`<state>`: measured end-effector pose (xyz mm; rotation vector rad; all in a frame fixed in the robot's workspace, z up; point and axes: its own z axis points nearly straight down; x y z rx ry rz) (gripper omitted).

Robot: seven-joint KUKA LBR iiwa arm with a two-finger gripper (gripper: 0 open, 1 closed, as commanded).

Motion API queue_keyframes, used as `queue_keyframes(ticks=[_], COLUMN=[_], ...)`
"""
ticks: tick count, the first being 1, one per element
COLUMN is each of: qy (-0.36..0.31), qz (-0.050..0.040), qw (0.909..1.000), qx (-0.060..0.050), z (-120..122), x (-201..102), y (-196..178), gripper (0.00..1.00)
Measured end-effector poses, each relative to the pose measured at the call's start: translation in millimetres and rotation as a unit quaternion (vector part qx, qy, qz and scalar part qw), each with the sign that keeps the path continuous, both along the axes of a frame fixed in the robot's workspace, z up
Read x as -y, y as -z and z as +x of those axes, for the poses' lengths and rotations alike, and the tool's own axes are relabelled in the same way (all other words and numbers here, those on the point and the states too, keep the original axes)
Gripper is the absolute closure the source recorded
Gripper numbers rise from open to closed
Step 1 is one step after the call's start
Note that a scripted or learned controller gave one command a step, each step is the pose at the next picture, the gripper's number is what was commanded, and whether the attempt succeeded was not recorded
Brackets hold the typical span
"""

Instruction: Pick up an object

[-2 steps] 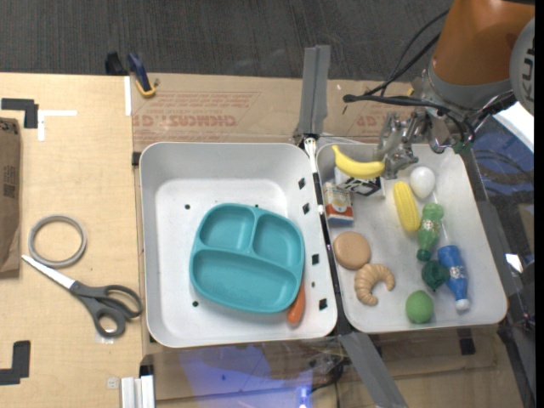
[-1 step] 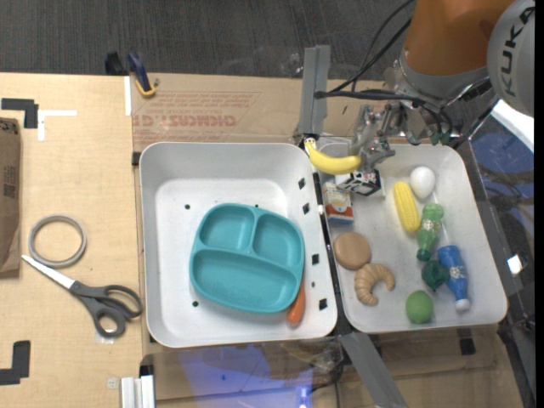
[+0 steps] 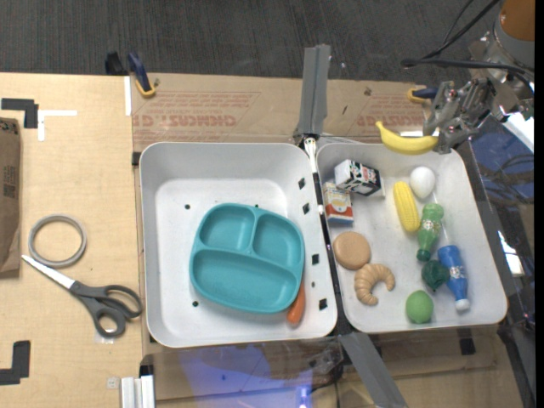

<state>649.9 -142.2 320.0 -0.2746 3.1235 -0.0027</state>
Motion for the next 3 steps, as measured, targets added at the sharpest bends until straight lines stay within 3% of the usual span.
queue_keyframes(ticks=[1, 2, 3], qy=[-0.011, -0.078, -0.119], qz=[0.0003, 0.0005, 0.0007], qw=[0.9999, 0.997, 0.9929], qx=[0.0, -0.001, -0.002], z=[10, 10, 6], x=[5, -5, -43], y=[10, 34, 45], gripper=[1.0, 1.0, 1.0])
